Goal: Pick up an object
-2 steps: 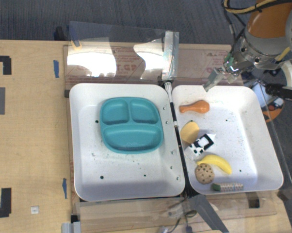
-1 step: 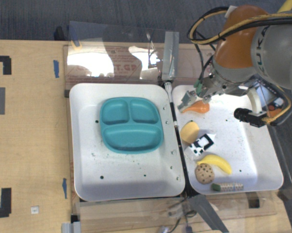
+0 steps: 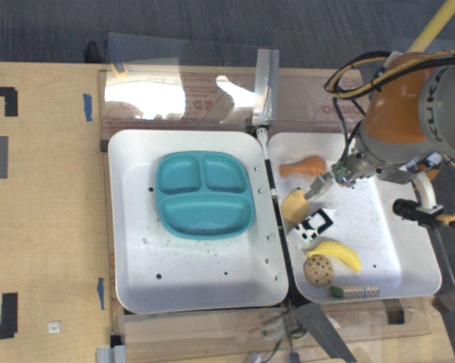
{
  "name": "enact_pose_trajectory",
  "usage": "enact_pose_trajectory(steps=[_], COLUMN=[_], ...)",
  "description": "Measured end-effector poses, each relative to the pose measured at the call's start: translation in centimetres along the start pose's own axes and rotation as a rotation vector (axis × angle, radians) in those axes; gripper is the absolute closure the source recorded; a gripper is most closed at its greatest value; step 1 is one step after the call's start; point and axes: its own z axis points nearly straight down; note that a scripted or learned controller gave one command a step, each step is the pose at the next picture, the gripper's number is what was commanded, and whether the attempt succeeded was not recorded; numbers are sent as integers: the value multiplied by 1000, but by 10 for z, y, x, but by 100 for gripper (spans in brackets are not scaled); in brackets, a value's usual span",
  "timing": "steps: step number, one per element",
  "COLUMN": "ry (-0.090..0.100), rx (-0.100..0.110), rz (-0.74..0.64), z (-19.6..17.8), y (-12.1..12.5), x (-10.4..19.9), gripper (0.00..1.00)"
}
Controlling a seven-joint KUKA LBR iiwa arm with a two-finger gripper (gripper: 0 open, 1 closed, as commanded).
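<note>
The right bin (image 3: 386, 237) holds several toy items. An orange drumstick-shaped piece (image 3: 303, 167) lies at its back left. A yellow rounded piece (image 3: 294, 205) sits against the left wall. A black-and-white patterned block (image 3: 314, 224) lies just in front of it. A yellow banana (image 3: 339, 254) and a speckled brown cookie (image 3: 318, 269) rest nearer the front. My gripper (image 3: 323, 184) hangs low over the bin's back left, between the orange piece and the yellow piece, its tip pointing down-left at the yellow one. Nothing visible is held in it.
The left bin (image 3: 133, 225) carries a teal divided plate (image 3: 205, 193). A small green-tipped pale strip (image 3: 354, 290) lies at the right bin's front rim. A black-handled part (image 3: 416, 212) of the arm sticks out over the right side. Cables loop behind the wrist.
</note>
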Motion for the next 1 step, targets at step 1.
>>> enact_pose_trajectory(steps=[1], ry=[-3], rx=[-12], rz=[-6], z=[-14], y=[5], x=[2], gripper=[100])
